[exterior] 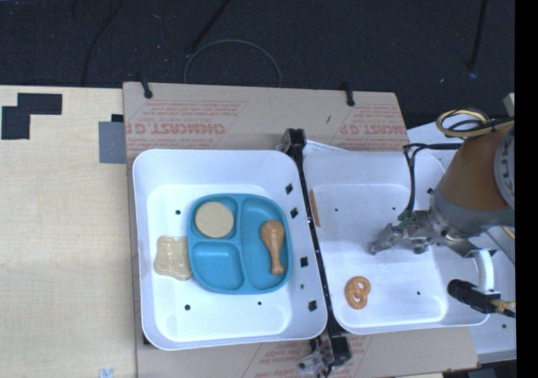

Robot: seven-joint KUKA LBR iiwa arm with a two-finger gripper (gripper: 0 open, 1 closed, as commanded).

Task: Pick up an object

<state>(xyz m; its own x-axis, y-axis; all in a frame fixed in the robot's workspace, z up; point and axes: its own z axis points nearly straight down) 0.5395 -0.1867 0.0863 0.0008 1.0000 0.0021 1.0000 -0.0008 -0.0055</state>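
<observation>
Table [59, 242]: pale wood surface, a cardboard sheet [252, 120] laid over it, two shallow white bins side by side upon that. Left bin [160, 175]: holds a blue compartment tray [231, 271]; in the tray's far-left compartment a round tan biscuit-like disc [213, 219]; in its right compartment a toy drumstick [274, 244], lying lengthwise; the near-left compartment bare. Just beside the tray's left edge, on the bin floor, a pale slice of toast [173, 257], touching or nearly touching the tray. Right bin [353, 175]: one small pretzel [357, 292] on the floor toward the near side, lying flat and apart from the walls. Arm: enters from the right, its grey and orange body over the bin's right wall. Hand [388, 238]: low over the floor of the right bin, near its middle, pointing left; whether it is spread or pressed together cannot be told at this size, and nothing is visibly caught in it. Pretzel sits near the hand, on its near-left side, but apart from it, not touching. Progress, as judged: no object is lifted; every item rests in its bin or tray. The pretzel looks the likeliest candidate, being closest. Remaining: bring the hand over an item, close on it, raise it clear.
</observation>
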